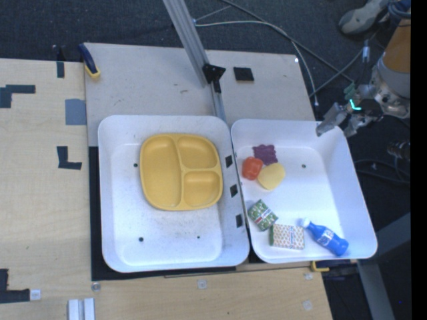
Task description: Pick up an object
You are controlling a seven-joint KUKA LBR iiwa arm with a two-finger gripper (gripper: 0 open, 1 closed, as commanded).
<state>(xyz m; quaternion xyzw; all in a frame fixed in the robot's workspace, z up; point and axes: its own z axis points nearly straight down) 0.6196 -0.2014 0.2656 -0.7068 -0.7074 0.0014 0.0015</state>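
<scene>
The right bin holds several small things: a purple grape bunch, an orange-red fruit, a pale yellow fruit, a green packet, a pink-and-white carton and a blue bottle lying on its side. My gripper hangs over the bin's far right corner, well away from all of them, and I see nothing between its fingers. The arm's orange band shows at the upper right.
The left bin carries a yellow divided plate. A slanted metal post rises behind the bins. Cables lie on the dark floor at the back and right. A blue-and-yellow clamp lies at the board's far left corner.
</scene>
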